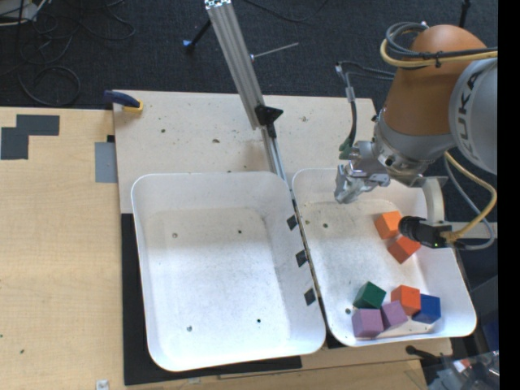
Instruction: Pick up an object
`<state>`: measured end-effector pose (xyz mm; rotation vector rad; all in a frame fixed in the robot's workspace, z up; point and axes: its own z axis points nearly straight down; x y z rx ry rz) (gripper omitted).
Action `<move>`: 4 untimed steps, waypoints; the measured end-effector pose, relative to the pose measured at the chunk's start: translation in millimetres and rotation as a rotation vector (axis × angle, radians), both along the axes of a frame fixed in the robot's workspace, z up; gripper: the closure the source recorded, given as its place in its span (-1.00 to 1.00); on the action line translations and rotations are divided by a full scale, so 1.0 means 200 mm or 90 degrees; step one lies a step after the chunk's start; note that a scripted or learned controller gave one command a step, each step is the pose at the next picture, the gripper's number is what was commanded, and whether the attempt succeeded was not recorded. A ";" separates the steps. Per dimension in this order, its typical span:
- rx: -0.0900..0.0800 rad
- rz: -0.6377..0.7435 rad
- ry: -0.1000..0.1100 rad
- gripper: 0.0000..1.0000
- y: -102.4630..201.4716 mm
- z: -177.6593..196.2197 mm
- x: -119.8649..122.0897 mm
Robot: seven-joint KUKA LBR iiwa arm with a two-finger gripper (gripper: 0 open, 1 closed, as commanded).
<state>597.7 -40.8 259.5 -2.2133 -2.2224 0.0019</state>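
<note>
Fingers (pixel 351 187) hover over the right bin (pixel 341 250); nothing visibly held; their spread apparently can't be told.

Even, moderately bright overhead lighting; soft shadows; white bins (pixel 219 348) mildly washed out; overall slightly soft focus; dark far floor.

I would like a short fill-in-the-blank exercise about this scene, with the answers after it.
1. All the coloured blocks lie in the ____ bin.
2. The block next to the green block, towards the near rim, is ____.
3. The gripper hangs over the far part of that bin, and no ____ is between its fingers.
4. The two orange blocks near the arm lie ____ the cluster at the near rim.

Answers: right; purple; block; apart from
</note>
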 end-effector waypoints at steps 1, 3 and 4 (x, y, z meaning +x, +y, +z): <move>-0.001 -0.001 0.001 1.00 0.21 -0.07 -0.07; -0.001 0.000 0.002 1.00 0.69 -0.12 -0.28; -0.002 -0.005 0.000 -1.00 0.68 -0.12 -0.27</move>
